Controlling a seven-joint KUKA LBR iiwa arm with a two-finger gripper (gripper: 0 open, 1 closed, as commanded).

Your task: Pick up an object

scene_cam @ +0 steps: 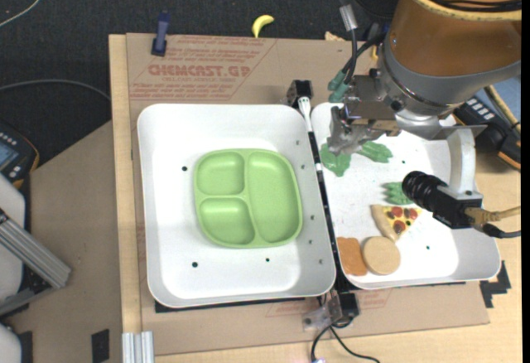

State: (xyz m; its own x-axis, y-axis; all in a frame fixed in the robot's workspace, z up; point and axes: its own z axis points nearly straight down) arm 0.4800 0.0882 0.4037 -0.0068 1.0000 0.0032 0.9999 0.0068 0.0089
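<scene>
Bench [207,63]: brown board, two white bins.
Left bin [166,187]: green plate [247,197].
Right bin [472,258]: pizza [394,219], green leaf [364,151].
Claw [341,142]: over the leaf; grip hard to tell.

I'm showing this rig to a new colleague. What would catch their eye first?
Probably the big grey and orange arm looming over the right bin, its gripper low by green toy leaves. Next, the green divided plate in the left bin.
</scene>
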